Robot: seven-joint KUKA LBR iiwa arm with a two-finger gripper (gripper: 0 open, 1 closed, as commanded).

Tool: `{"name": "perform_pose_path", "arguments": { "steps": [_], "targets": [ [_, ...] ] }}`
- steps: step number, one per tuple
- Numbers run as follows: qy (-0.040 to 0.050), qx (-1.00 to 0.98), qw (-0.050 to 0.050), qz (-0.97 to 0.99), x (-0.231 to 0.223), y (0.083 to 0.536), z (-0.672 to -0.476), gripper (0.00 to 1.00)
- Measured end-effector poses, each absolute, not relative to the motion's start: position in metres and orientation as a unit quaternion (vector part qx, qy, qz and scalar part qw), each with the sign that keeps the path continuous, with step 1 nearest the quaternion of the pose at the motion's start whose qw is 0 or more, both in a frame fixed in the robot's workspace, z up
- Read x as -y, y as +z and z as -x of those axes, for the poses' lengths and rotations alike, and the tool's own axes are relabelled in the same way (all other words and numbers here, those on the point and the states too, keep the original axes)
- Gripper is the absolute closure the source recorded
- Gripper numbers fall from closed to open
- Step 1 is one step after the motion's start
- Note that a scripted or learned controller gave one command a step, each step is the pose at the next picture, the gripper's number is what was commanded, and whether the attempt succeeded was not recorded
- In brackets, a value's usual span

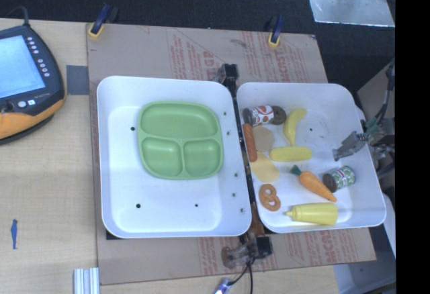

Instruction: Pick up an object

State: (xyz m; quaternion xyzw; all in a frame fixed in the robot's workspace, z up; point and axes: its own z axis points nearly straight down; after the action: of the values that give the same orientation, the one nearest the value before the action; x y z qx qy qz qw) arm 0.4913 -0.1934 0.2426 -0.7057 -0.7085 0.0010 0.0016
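Right bin (336, 94): banana (293, 125), carrot (314, 184), yellow bottle (313, 213), pretzel (269, 197), two small cans (339, 178) with unreadable labels. Left bin (114, 152): green divided plate (181, 139). Gripper (351, 145) at right edge; finger state cannot be told. Cardboard printing illegible

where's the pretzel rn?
In the camera view, the pretzel lies in the right bin, near its front-left corner, just left of the yellow mustard bottle and below the carrot.
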Motion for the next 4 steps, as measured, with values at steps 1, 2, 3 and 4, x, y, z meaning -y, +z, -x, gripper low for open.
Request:
{"name": "perform_pose_path", "arguments": {
  "steps": [1,2,3,4],
  "targets": [
    [0.002,0.71,0.002,0.705,0.19,0.177,-0.518,0.0],
    [0.0016,0.709,0.0,0.705,0.212,0.091,-0.499,0.0],
    [0.0015,0.71,0.001,0.704,0.159,0.092,-0.565,0.0],
    [0.0016,0.71,0.001,0.705,0.115,0.092,-0.612,0.0]
  ]
}}
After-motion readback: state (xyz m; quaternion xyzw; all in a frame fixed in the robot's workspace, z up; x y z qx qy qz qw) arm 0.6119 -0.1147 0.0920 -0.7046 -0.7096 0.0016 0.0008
